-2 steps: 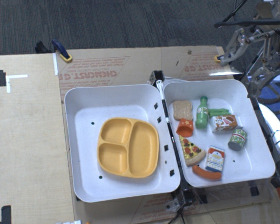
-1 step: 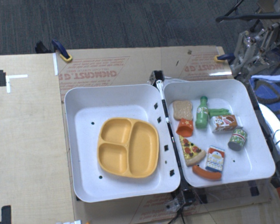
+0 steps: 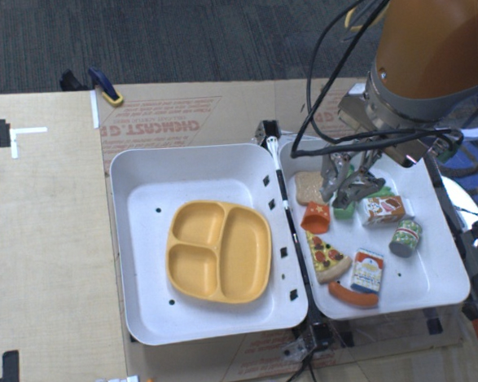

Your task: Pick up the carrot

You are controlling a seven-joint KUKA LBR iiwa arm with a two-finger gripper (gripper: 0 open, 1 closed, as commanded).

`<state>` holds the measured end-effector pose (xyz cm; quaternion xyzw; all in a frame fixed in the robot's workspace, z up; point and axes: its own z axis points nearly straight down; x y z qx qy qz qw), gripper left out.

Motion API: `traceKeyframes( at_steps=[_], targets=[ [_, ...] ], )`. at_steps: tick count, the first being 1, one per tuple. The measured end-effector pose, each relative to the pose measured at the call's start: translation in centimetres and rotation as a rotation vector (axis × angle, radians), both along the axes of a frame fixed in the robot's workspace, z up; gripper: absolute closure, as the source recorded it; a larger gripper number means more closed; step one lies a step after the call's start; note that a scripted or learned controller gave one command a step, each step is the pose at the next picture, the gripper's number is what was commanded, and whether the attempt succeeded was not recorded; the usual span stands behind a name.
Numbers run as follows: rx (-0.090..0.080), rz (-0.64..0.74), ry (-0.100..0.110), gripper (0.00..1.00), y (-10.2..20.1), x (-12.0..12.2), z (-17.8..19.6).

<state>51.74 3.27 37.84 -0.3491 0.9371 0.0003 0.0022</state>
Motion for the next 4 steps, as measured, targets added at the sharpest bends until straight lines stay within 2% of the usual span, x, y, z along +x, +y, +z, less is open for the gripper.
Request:
traceKeyframes(
  at_steps=[1, 2, 3, 4],
  targets=[
    [-0.001, 0.093, 0.001, 1.0, 4.1, -2.5, -10.6],
    [0.0, 0.138, 0.001, 1.0, 10.9, -1.1, -15.2],
    [0.0, -0.357, 0.002, 1.0, 8.6, -2.5, -15.7],
    [-0.002, -0.671, 0.005, 1.0, 12.2, -1.9, -20.3]
  ],
)
